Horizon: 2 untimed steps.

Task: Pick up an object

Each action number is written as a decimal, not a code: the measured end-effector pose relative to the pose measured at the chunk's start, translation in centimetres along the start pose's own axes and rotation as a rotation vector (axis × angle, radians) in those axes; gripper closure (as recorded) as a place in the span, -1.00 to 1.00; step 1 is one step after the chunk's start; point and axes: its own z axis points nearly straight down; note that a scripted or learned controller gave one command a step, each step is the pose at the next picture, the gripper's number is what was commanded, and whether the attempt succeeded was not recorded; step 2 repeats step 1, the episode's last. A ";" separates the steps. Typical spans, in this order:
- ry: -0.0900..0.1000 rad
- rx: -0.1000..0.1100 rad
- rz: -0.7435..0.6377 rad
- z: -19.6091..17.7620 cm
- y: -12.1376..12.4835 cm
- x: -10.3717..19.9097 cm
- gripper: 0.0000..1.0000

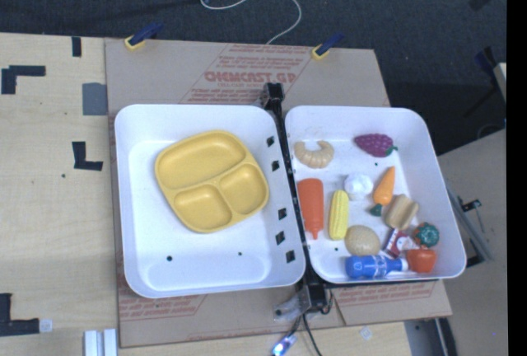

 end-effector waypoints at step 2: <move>0.000 0.001 0.000 3.1 0.0 0.0 1.00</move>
